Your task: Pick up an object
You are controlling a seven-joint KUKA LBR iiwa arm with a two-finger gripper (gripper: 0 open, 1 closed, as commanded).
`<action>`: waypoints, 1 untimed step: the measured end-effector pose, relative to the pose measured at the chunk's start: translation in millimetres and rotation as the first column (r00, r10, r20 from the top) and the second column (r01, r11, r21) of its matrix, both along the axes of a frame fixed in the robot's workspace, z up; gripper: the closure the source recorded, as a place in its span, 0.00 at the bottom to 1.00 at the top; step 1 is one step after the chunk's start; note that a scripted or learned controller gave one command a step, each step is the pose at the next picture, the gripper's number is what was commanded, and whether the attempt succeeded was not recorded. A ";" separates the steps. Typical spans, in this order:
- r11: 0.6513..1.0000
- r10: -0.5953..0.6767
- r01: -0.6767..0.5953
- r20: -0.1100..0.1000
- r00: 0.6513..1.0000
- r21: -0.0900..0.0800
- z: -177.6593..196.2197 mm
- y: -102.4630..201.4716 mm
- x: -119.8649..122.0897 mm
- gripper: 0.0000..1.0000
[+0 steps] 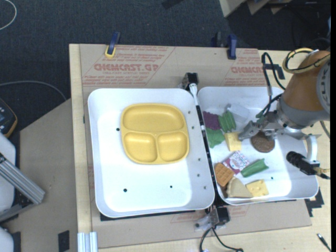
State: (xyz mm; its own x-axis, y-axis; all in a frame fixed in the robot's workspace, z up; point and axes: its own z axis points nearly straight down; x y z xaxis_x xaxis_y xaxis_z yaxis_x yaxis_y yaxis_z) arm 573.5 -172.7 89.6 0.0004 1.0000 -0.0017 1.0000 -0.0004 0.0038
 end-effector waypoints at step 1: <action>1.000 -0.001 0.001 0.007 1.000 -0.003 10.1 -0.3 0.9 1.00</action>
State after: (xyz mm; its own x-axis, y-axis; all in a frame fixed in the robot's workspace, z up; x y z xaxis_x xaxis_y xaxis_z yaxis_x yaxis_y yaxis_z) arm 574.4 -172.9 99.7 0.0014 1.0000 -0.0048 0.9999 -0.0014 0.0106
